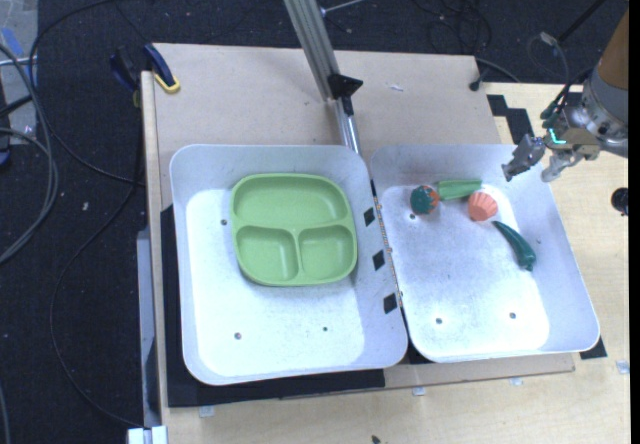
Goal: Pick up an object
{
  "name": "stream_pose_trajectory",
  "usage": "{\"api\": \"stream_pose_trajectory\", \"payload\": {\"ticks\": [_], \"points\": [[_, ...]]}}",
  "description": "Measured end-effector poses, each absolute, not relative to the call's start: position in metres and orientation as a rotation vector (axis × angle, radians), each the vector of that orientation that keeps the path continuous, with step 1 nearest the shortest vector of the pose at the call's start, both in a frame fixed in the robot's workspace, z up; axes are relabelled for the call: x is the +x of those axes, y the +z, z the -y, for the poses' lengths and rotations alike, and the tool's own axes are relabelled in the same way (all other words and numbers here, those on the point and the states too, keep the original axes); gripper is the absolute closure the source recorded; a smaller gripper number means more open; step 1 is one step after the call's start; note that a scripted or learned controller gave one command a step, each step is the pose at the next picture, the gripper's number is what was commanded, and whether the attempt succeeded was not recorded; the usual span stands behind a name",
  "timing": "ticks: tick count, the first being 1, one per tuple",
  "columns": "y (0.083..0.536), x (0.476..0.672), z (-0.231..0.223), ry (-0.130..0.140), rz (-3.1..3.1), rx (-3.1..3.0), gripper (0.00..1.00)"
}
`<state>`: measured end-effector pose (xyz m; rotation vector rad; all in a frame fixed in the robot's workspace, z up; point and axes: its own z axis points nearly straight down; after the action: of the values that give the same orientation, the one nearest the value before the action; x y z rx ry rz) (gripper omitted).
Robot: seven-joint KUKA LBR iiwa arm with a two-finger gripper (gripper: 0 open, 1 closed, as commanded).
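Note:
In the right bin [480, 322] lie three small toys near its far edge. A carrot-like piece [440, 194] with a green stem and a round orange and teal end lies at the far left. An orange shell-shaped piece [483, 205] sits just right of it. A dark green pepper-like piece [517, 243] lies nearer the right wall. My gripper [536, 160] hovers over the bin's far right corner, above and right of the toys, open with nothing between its fingers.
The left bin [200, 332] holds a light green divided plate [295, 229] with three compartments. A metal pole [310, 22] slants up from between the bins at the back. Cables lie on the dark floor around the bench.

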<state>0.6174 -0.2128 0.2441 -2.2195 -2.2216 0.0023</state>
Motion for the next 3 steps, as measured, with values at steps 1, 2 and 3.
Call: {"api": "stream_pose_trajectory", "payload": {"ticks": [1, 2, 3], "points": [[0.246, 0.618, 0.213, 0.000, 2.224, -2.221, 0.00], [0.193, 0.607, 0.211, 0.005, 2.218, -2.219, 0.00], [0.144, 0.606, 0.202, 0.004, 2.221, -2.217, 0.00]]}}
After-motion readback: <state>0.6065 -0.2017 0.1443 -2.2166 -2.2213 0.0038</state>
